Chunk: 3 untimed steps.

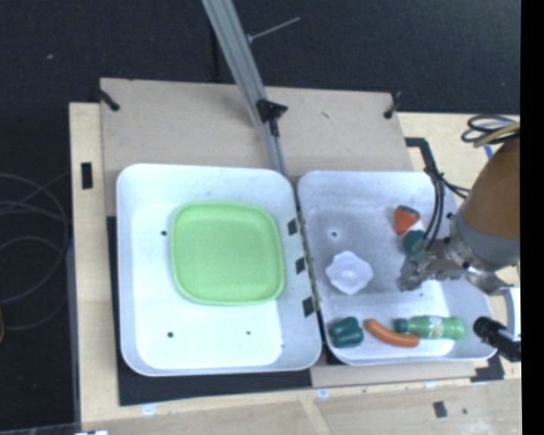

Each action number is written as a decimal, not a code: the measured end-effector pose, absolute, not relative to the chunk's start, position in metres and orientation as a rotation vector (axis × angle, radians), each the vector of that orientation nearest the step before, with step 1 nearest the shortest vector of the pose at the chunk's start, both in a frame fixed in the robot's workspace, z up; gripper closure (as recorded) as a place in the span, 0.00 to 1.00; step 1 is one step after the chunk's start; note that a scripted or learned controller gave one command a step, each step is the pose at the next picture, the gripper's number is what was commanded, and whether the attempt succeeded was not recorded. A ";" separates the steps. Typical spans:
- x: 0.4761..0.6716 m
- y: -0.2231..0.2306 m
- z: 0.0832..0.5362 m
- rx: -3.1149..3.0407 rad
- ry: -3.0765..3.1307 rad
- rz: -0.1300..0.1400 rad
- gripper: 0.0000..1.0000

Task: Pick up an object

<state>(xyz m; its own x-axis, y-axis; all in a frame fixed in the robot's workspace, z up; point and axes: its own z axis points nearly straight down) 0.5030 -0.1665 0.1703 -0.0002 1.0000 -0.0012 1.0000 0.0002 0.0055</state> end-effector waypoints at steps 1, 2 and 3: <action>0.511 -0.172 0.228 2.218 2.218 0.005 1.00; 0.512 -0.172 0.281 2.218 2.218 0.004 1.00; 0.525 -0.131 0.277 2.218 2.224 0.001 1.00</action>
